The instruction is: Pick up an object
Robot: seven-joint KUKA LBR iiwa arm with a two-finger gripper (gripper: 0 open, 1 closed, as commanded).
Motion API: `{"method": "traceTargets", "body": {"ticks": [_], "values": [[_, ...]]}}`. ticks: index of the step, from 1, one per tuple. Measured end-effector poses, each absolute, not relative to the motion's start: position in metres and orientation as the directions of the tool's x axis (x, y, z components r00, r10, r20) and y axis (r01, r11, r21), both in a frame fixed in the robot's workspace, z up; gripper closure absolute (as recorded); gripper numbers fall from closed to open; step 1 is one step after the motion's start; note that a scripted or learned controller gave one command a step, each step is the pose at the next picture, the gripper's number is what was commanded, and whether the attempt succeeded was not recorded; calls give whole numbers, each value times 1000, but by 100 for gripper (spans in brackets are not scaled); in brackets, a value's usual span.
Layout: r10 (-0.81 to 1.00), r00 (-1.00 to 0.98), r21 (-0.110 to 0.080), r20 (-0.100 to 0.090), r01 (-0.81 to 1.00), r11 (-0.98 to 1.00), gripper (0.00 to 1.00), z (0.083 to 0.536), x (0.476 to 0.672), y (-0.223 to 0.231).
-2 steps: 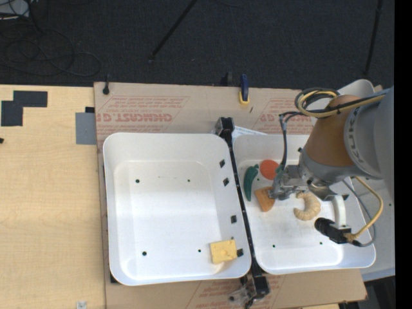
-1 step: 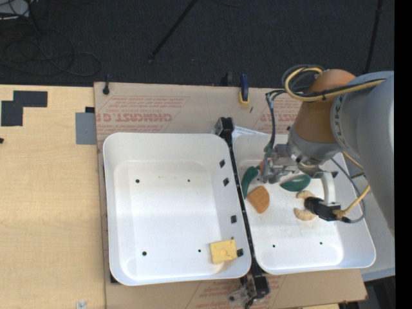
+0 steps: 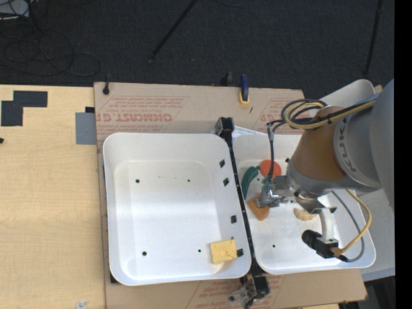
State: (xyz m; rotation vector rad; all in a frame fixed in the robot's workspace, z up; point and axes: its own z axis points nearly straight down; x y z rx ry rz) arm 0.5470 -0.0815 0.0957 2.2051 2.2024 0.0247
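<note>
A blue clamp (image 3: pixel 244 89) grips the cardboard (image 3: pixel 161 111) well above the gripper (image 3: pixel 266 197) in the view. Far to its left, black tape (image 3: pixel 29 98) and a grey patch (image 3: pixel 84 127) mark the bench (image 3: pixel 45 205).

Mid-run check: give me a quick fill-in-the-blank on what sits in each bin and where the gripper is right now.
1. The yellow block lies in the ____ bin of the camera view.
2. The gripper is down over the ____ bin.
3. The green object lies next to an ____ one.
4. The cardboard sheet under the bins carries a ____ clamp on its far edge.

Missing words: left; right; orange; blue
</note>
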Motion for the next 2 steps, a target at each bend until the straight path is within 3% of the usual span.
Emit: {"method": "traceTargets", "body": {"ticks": [1, 2], "values": [[1000, -5, 2, 2, 1000, 5, 100, 192, 516, -27], [1000, -2, 12, -2, 1000, 2, 100, 301, 578, -34]]}}
